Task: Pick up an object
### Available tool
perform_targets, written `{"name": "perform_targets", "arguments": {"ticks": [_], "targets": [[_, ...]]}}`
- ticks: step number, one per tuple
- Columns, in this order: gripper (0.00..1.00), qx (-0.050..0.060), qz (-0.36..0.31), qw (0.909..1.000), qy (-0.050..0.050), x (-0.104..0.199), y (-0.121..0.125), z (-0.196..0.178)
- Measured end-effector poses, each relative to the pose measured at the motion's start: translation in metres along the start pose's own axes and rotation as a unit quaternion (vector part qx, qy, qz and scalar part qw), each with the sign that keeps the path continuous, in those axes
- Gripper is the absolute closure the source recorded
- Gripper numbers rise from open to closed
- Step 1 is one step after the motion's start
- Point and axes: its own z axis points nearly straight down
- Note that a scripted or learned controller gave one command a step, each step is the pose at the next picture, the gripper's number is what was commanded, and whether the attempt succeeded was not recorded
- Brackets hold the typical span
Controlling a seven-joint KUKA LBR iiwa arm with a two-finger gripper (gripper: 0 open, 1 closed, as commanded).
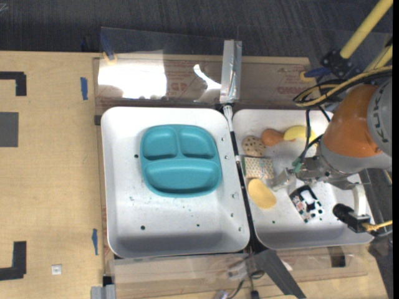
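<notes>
While the arm [358, 126] looms in from the right, grey with its orange band, it's parked low over the right bin [324, 226], so I'd say we're somewhere in the reach-and-grab part of the job and nothing has actually been lifted yet as far as I can see. Left bin [118, 229] just has a teal divided tray [181, 159] sitting in the middle, well apart from the action. All the small stuff is bunched on the left side of the right bin: a yellow oval thing [262, 194] near the divider, a checkered packet [259, 167] just above it, a speckled cookie-looking disc [252, 145], an orange egg-ish piece [272, 136] and a yellow lemon-ish one [295, 133] at the back. The gripper [285, 177] sits just right of the packet and above the yellow oval, which looks like the likeliest target to me. That oval's long axis runs diagonally, upper left to lower right. Honestly can't tell how the business end is set, too small and blurry. There's also a small white card with dark markings [305, 202] lying under the wrist.
</notes>
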Motion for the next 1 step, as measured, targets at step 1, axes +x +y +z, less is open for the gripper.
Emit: {"name": "perform_targets", "arguments": {"ticks": [1], "targets": [[1.00, -0.004, 0.000, 1.0000, -0.001, 0.0001, 0.0024, -0.0115]]}}
